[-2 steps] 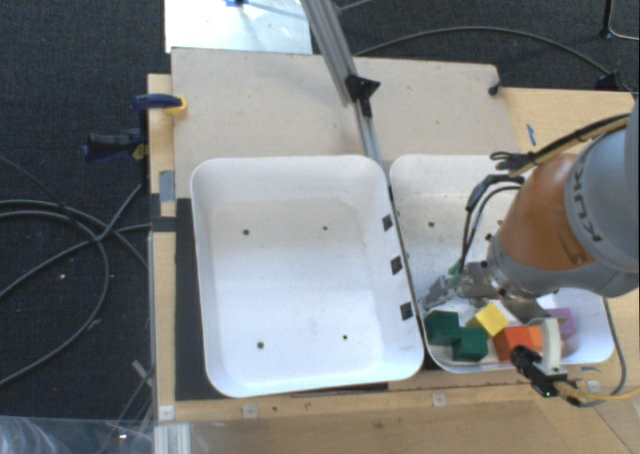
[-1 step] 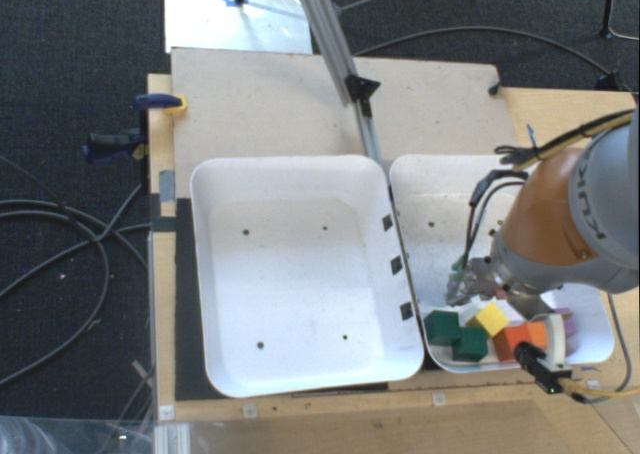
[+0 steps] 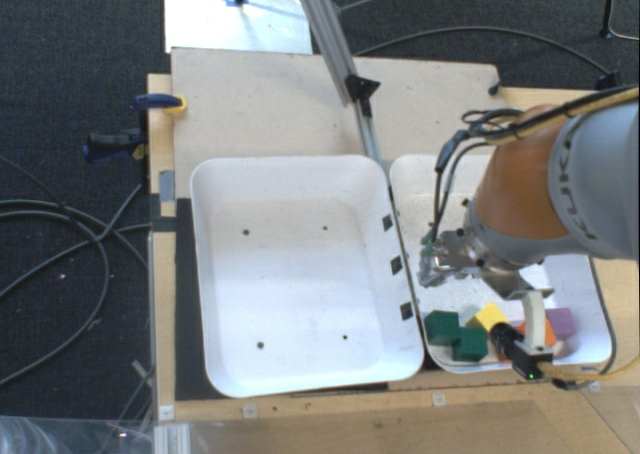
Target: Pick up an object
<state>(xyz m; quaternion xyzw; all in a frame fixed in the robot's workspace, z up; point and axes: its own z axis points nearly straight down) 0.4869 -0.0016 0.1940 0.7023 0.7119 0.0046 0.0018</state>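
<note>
Gripper [image 3: 437, 264] position: above the right bin [image 3: 415, 187], close to that bin's left wall and roughly midway along it. Jaw state: cannot be determined, since the wrist housing and cabling cover the tip. No object is visibly held.

Objects nearest the gripper: two green blocks [image 3: 441, 325] [image 3: 470, 344] lie side by side, apparently touching, in the right bin's near-left corner, between the gripper and the bin's near edge. A yellow block [image 3: 490, 316] lies just beside them, toward the bin's centre. An orange block [image 3: 546, 334] lies further along the near edge and is partly hidden by the robot's hardware. A purple block [image 3: 562, 322] lies near the bin's near-right corner, just beside the orange one.

Arm [image 3: 600, 172]: enters across the right bin's right edge; its orange band [image 3: 520, 187] sits over the bin's middle.

Left bin [image 3: 290, 262]: adjoins the right bin, with small black tabs [image 3: 395, 264] along the shared wall.

Bench [image 3: 300, 102]: carries both bins. A slanted metal pole [image 3: 330, 22] crosses its far edge, and a blue clamp [image 3: 158, 102] grips its far-left corner.
</note>
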